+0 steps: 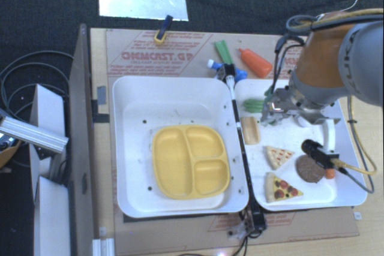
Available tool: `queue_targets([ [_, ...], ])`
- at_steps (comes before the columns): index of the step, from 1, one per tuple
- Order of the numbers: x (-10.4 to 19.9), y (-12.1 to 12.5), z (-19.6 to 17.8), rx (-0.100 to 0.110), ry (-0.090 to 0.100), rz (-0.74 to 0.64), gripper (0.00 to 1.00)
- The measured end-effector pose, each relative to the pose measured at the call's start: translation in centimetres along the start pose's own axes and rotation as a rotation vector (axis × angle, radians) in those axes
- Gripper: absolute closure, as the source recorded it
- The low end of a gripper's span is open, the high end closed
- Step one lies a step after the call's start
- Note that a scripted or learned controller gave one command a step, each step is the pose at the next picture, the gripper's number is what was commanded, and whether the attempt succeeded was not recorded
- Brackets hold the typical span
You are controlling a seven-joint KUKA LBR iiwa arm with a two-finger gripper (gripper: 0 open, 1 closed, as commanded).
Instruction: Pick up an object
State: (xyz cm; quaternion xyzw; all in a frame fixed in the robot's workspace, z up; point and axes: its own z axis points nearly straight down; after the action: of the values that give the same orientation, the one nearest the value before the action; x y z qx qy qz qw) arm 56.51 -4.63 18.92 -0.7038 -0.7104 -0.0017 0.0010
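Note:
My gripper (pixel 271 112) hangs low over the back part of the right bin (pixel 345 192), right beside a green piece (pixel 252 105) that lies at its left. A tan block (pixel 249 129) lies just in front of the gripper near the bin's left wall. Nearer the front are a pale pizza slice (pixel 279 156), a pepperoni pizza slice (pixel 281 187) and a brown round cookie (pixel 309 169). The arm's grey and orange body (pixel 336 63) covers the back right of this bin. I see nothing held in the gripper.
The left bin (pixel 138 105) holds a yellow divided tray (pixel 191 160). A black cable fitting (pixel 318 154) with an orange wire lies over the right bin. Behind the bins lie a green marker (pixel 223 51), an orange carrot (pixel 255 62) and a blue clamp (pixel 227 72).

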Motion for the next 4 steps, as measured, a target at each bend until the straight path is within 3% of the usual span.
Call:
queue_targets([
  [1,-6.0,4.3,-1.2,-0.006,-0.006,0.010,1.00],
  [2,-5.7,4.1,-1.1,-0.002,-0.005,0.008,0.00],
  [3,-11.0,2.2,11.0,0.004,-0.004,0.013,0.00],
  [4,-10.7,2.5,9.4,-0.004,-0.005,0.008,1.00],
])
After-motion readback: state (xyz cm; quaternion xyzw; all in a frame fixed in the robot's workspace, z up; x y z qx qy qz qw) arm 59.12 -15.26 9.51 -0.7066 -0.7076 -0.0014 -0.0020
